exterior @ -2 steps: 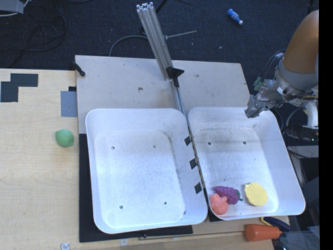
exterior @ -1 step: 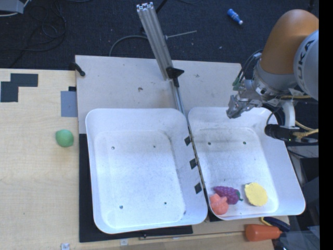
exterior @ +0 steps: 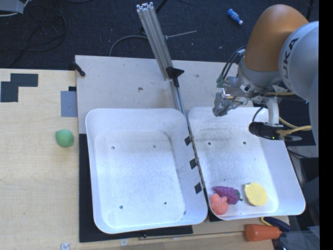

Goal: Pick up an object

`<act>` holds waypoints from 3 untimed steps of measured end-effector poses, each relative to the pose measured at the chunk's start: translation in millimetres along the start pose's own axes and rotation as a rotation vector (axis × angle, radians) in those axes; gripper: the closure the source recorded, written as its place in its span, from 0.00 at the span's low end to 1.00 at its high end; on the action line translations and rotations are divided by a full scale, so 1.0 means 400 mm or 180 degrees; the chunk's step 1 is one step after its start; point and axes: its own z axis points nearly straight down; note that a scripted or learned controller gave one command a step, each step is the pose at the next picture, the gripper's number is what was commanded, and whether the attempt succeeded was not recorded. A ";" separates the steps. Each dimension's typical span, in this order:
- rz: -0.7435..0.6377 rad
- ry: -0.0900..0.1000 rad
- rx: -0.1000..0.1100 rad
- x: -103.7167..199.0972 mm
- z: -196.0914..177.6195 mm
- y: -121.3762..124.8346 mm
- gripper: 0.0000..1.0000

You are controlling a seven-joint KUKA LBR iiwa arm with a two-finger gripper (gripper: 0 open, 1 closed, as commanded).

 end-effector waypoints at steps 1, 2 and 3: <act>0.0002 -0.0001 0.0000 0.112 -0.006 0.013 1.00; -0.0001 -0.0001 0.0004 0.257 0.021 0.001 1.00; 0.0002 -0.0002 0.0002 0.368 0.038 -0.010 1.00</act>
